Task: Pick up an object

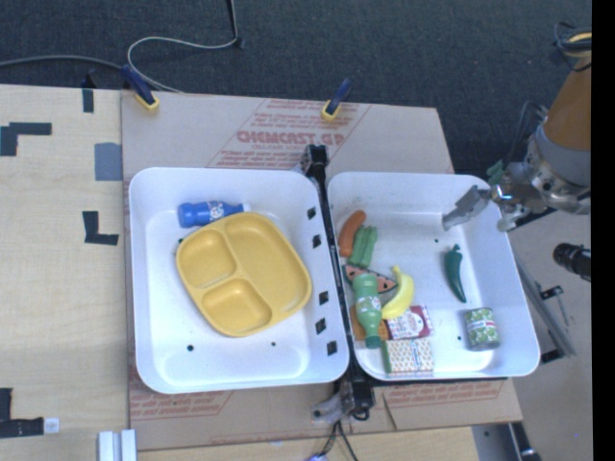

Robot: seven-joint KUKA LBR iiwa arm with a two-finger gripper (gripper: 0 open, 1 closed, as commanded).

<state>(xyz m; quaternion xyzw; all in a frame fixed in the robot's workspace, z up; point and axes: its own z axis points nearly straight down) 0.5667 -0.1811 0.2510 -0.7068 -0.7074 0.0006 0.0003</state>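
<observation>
At right of frame, we see the gripper (485, 209) above the right bin (423, 185), fingers spread, holding nothing. A green pepper (455, 274) lies just below.

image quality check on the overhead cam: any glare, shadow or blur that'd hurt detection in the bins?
Camera view: lighting is even and soft, with no hard glare on the white bins; only faint shadows sit under the yellow tray and the toys. The whole frame is slightly soft, so the labels on the small packets are unreadable. The gripper, at the right bin's upper right corner, looks smeared.
</observation>
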